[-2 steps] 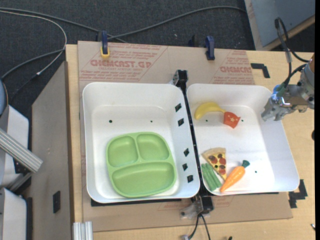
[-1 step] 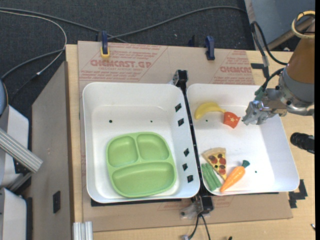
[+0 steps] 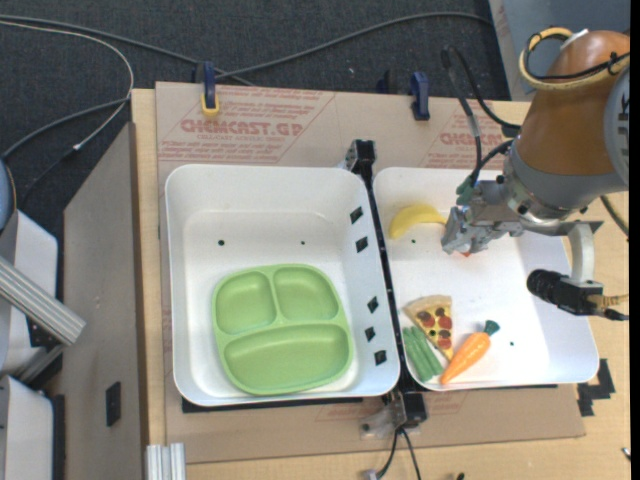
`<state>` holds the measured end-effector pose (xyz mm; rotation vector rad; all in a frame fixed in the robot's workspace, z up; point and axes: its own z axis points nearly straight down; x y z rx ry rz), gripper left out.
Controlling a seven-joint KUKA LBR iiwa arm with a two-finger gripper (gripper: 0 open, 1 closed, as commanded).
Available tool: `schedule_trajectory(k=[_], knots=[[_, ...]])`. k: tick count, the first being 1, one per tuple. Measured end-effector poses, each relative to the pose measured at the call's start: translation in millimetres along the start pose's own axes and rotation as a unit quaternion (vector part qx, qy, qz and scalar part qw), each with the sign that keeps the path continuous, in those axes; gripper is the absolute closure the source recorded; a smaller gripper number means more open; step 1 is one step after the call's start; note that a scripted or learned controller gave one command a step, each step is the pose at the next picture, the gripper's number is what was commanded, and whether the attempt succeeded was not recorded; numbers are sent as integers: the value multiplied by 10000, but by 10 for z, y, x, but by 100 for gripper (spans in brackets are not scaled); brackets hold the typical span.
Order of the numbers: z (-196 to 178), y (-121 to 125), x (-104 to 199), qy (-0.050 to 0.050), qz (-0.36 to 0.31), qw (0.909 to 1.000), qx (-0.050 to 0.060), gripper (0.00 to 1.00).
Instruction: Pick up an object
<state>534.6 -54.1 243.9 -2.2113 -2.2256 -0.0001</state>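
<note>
1. Gripper [image 3: 462, 236]: low over the right bin [image 3: 560, 353], just right of the banana [image 3: 413, 219]; finger state cannot be told.
2. Banana: yellow, at the right bin's upper left, not held.
3. Pizza slice [image 3: 432, 318], green bean [image 3: 421, 353], carrot [image 3: 466, 353]: clustered at the right bin's lower left.
4. Green plate [image 3: 283, 327]: three compartments, in the left bin [image 3: 260, 203].

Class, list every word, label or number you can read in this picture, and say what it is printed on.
"CHEMCAST GP", in red, on the brown board under the bins, top left.
More red print repeats on the board behind the right bin, partly hidden and too blurred to read.
No other text is legible.
</note>
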Motion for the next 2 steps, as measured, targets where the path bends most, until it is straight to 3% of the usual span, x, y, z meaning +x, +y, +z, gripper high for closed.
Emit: schedule_trajectory(k=[1, 2], knots=[[28, 86, 581, -1, -6, 10000, -13, 100], [89, 16, 1227, 2, -7, 10000, 6, 100]])
